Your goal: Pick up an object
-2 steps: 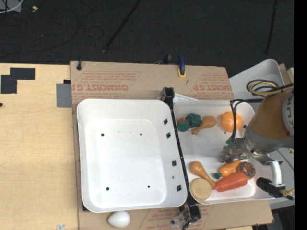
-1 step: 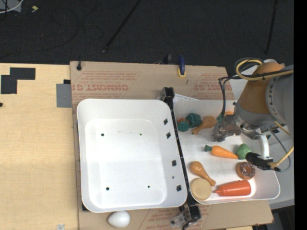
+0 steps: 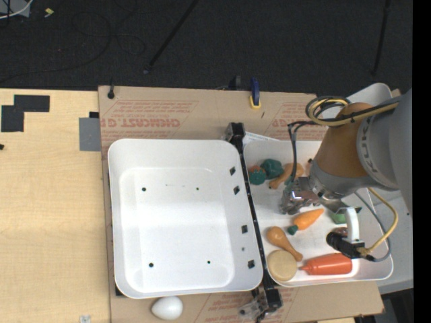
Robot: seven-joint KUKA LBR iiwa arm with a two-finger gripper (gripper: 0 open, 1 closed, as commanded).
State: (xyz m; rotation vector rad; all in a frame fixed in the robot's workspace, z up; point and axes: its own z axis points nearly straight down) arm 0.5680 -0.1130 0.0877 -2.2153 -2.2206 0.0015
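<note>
A white egg (image 3: 166, 307) lies on the tabletop (image 3: 54, 214), just outside the near rim of the left bin (image 3: 175, 214). To that bin's right, the toys crowd the right bin (image 3: 384, 269): a red-orange bottle (image 3: 328, 264), a tan gourd (image 3: 283, 240), and a carrot (image 3: 307, 219). The claw (image 3: 294, 199) hangs just above the carrot, probably the target; whether it is parted or closed I cannot tell. Beyond lies a teal toy (image 3: 272, 167).
</note>
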